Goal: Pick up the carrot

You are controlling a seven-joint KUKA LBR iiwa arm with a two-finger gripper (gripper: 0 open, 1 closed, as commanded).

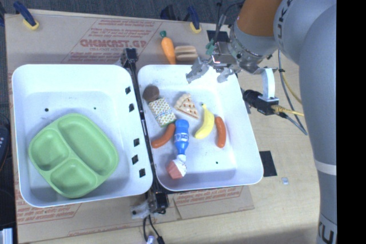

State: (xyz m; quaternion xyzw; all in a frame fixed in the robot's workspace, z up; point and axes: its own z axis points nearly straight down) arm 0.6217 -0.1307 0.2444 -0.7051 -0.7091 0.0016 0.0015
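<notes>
The carrot (167,48), orange with a green top, lies on the cardboard just beyond the far rim of the right bin (246,148), outside it. My gripper (210,73) hangs over the far edge of that bin, to the right of the carrot and slightly nearer to me. Its two fingers (196,72) are spread apart, so it is open with nothing between them. It does not touch the carrot.
A tan bun-like piece (186,54) sits right beside the carrot. The right bin holds a brown ball (151,92), pizza slice (186,105), banana (205,122), two sausages (220,131) and a blue bottle (180,137). A green divided plate (73,154) lies in the left bin.
</notes>
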